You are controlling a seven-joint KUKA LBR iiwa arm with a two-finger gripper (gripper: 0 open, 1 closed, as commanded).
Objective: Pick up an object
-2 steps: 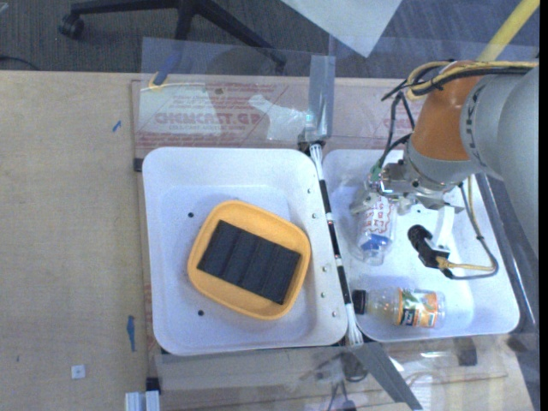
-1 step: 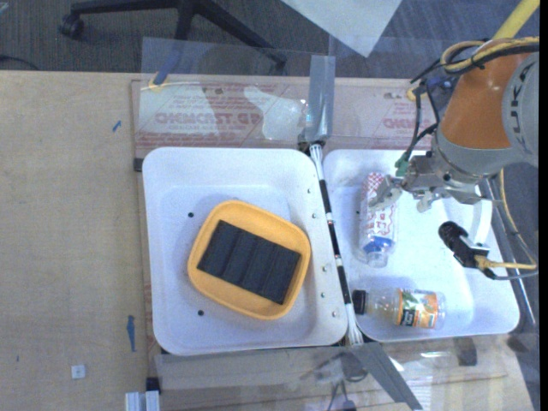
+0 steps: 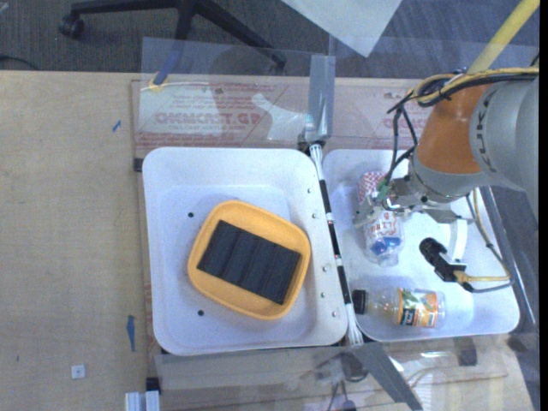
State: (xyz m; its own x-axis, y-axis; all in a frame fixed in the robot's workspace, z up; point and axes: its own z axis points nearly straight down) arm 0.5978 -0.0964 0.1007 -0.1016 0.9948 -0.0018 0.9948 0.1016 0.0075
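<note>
camera view — arm (image 3: 479,135) reaches in from the right, wrist bent down over the right bin (image 3: 505,315) | gripper (image 3: 387,202) low over a small clear bottle (image 3: 383,234), finger state cannot be told | juice bottle (image 3: 402,306) lies near front wall | left bin (image 3: 171,178) — yellow tray (image 3: 201,251) with dark insert
</note>
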